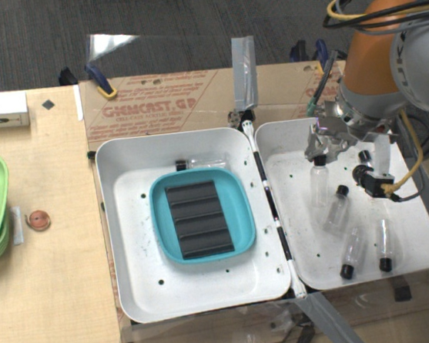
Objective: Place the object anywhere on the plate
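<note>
Teal plate [202, 216] with dark ribbed insert in left bin [130, 239], clear tubes [336, 210] with black caps lying in right bin [418, 247], gripper [320, 150] above far part of right bin, finger state impossible to tell

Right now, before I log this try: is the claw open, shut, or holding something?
Claw: over the right bin, just above a clear tube; open or shut cannot be told, and nothing is visibly gripped.
</note>
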Motion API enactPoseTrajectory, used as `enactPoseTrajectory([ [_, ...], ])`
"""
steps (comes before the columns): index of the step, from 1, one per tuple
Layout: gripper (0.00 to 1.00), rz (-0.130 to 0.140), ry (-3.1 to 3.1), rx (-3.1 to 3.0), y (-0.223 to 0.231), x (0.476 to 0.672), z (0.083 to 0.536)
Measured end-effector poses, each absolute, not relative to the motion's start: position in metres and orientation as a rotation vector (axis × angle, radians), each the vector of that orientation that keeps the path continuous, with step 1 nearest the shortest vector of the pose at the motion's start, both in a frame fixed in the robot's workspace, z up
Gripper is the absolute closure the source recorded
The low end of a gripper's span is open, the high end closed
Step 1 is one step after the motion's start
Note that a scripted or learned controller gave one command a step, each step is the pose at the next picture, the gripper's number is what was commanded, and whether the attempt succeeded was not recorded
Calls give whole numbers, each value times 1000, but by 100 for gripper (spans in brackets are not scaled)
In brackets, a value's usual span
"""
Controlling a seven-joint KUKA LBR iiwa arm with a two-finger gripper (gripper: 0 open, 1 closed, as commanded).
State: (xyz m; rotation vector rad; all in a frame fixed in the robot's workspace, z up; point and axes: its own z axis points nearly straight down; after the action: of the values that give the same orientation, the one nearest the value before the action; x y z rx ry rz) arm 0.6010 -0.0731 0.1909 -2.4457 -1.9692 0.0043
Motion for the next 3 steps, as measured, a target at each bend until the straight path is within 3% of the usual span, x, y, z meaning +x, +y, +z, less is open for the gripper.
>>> enactPoseTrajectory([
  [2, 100, 4, -1838, -2567, 43, 540, 194],
  [3, 0, 7, -1842, -2545, 52, 538, 191],
])
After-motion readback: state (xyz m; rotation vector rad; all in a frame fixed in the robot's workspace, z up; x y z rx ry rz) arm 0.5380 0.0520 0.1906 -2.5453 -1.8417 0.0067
